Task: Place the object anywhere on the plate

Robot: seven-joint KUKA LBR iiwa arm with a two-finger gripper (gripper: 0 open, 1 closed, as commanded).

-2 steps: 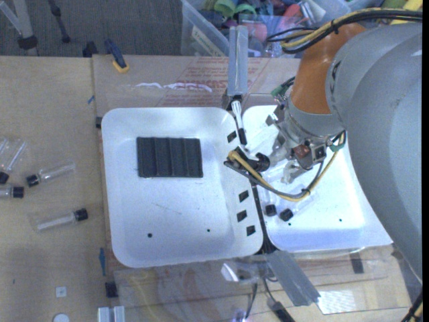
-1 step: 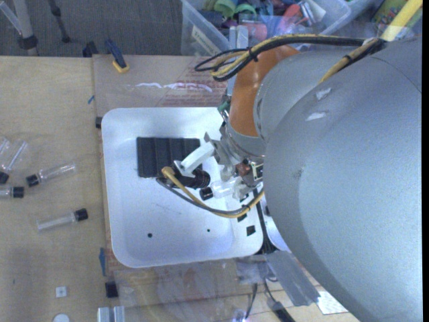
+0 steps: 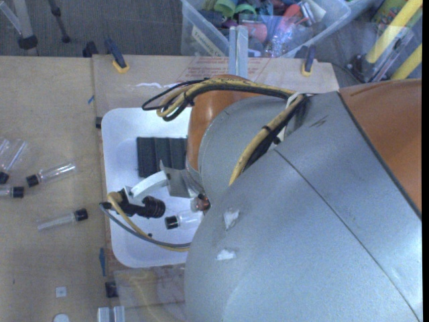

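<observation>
The gripper [image 3: 190, 194] hangs over the shallow white bin [image 3: 120, 129], just beside a dark ribbed rectangular block [image 3: 159, 154]. Whether it is open or closed cannot be told.

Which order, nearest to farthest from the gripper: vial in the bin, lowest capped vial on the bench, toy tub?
From the gripper, in the camera view:
1. vial in the bin, right beside it, inside the white bin.
2. lowest capped vial, on the bench left of that bin.
3. toy tub, at the top, past the bench.
</observation>
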